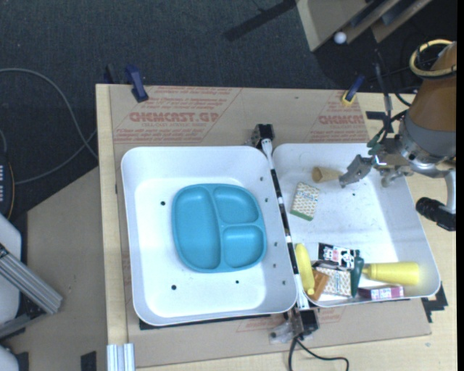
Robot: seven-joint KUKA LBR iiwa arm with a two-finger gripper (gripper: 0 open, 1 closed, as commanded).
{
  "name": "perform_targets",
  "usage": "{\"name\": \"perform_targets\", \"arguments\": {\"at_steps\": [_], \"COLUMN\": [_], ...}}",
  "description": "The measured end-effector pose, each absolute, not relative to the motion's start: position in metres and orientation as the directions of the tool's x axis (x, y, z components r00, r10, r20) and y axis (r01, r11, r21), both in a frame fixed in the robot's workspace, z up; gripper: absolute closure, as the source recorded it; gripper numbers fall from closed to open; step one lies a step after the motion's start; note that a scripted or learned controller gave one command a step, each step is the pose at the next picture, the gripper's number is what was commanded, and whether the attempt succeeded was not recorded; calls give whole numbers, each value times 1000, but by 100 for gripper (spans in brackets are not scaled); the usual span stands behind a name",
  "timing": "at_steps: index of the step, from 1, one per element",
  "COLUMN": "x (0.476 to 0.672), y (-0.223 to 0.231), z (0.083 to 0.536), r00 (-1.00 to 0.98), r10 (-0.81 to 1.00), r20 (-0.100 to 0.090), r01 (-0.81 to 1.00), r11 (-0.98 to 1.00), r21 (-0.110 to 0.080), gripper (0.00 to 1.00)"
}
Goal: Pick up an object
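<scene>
Camera view: gripper [371, 171] spread, nothing between; arm cut off at right edge.

The arm [433, 109] is cut off at the right edge, and the packets [341, 272] overlap illegibly.

Dark carpet floor [58, 43], brown board bench top [217, 116], white cable [69, 116], beige furniture [341, 18]

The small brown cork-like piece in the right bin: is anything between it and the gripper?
Nothing visible stands between them. The small brown cork-like piece lies alone on the right white bin's bare floor, with the gripper just to its right.
</scene>
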State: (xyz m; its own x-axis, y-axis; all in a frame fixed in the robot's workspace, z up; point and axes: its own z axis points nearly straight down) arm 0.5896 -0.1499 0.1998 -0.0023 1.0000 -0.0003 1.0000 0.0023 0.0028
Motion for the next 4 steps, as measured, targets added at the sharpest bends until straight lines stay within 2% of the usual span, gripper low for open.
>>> {"name": "perform_targets", "arguments": {"at_steps": [1, 2, 3, 4], "x": [638, 654, 661, 663], "y": [-60, -94, -94, -99], "z": [185, 84, 81, 82], "r00": [-3, 1, 4, 2], "r10": [1000, 1000, 1000, 1000], "r20": [1, 0, 1, 2], "r01": [1000, 1000, 1000, 1000], "r11": [3, -1, -4, -2], "r21": [2, -3, -23, -18], "gripper": [0, 0, 0, 0]}}
